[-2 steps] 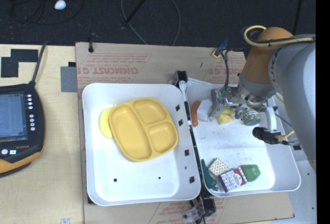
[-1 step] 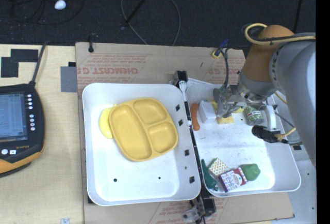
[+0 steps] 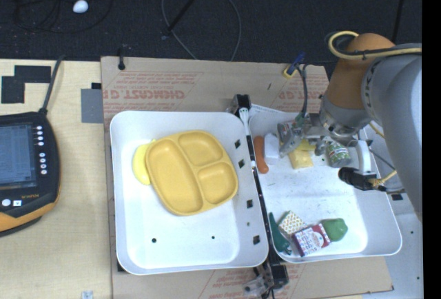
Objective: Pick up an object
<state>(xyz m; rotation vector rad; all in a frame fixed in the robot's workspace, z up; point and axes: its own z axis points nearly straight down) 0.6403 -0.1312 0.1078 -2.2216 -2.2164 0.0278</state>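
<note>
Fingers of the gripper (image 3: 300, 142) straddle a soft yellow block (image 3: 301, 155), grip unclear; next, close and lift.

The tray (image 3: 189, 172) looks smooth yellow plastic; both bins (image 3: 138, 235) glossy white plastic, on matt cardboard (image 3: 172, 87).

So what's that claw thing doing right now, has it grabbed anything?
Two-finger gripper: low in the right white bin, over a small yellow block; whether it grips anything cannot be told.
</note>
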